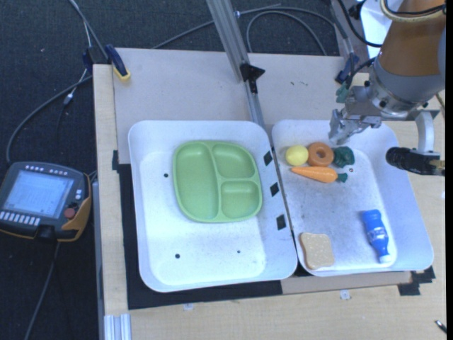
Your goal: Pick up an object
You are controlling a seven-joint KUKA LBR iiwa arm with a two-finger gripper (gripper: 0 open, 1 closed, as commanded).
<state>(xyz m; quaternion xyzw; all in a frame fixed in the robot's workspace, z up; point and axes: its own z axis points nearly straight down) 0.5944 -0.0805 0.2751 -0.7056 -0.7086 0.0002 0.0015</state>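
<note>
Nearest the camera, at the front of the right bin [414,218], lie a square slice of toy bread [317,250] with a tan crust and a blue plastic bottle [375,234] with a paler cap end; no label on it can be read. The bin floor is white and speckled with dark scuffs. The left bin [152,261], also shallow, white and round-cornered, carries a light green compartment plate [217,180] of smooth plastic with one long section and two smaller ones. Further back in the right bin sit a tapered orange toy carrot [316,174] with a green stub, a round yellow toy fruit [296,154], a ring-shaped brown doughnut [320,154] and a small dark green piece [344,156], all close together. The end effector [342,130], metallic grey, hangs just above the doughnut and the green piece; whether it is parted or closed cannot be told, and nothing is seen in its grip. The pale wood worktop [177,83] stands on dark carpet [42,83], where a teach pendant [41,201] with a lit screen rests at left among cables.
</note>
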